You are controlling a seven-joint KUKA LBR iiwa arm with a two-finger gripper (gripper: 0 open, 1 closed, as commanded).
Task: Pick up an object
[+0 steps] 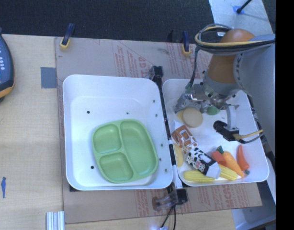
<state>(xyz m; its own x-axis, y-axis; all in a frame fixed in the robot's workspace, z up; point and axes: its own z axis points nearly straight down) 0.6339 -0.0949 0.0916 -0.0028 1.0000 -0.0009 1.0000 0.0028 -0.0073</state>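
Plywood-coloured worktop (32, 143) ran pale and flat across the left of the scene, with a dark handheld pendant with a screen (1, 63) lying at its far left edge and a grey square of tape (48, 77) beside the bins. Printed brown cardboard (113, 56) lay under both bins, held by yellow and blue clamps (66, 37) at its back edge; beyond that the floor looked dark.

The left white bin (75, 109) carried a pale green three-compartment plastic tray (124, 150), lying flat and well apart from anything to be picked.

The right white bin (254, 171) held the candidates, crowded toward its front: a brown-and-white printed packet (183, 137), a black-and-white cow-patterned carton (199, 161), a yellow toy corn cob (198, 177), an orange toy carrot (226, 159) and a red toy pepper (242, 157), several of them touching. A pale round disc (192, 118) lay just below the gripper (204, 102), which sat low at the back of that bin; how wide it stood, and whether it had anything, could not be told.

The likely failure was a slip: the disc looked flat and smooth, so it might skid aside. A descent nearer the front could catch two touching toys, or the bin wall.
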